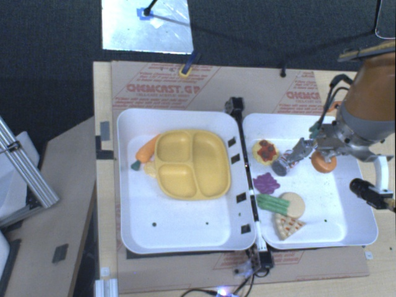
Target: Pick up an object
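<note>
Your claw [286,163] hangs low in the right bin [352,228], among toy food.

You cannot tell from here whether it is open or closed, and nothing shows gripped in it. Just left of its tip lies a small yellow pizza [265,151] with red topping; just beside it on the right sits an orange round piece [323,161]. Below are purple grapes [266,182], a green stick [271,203], a tan cookie [292,203] and a waffle wedge [288,226]. The left bin [179,231] holds a yellow divided plate [189,164] and a carrot [146,149].
</note>
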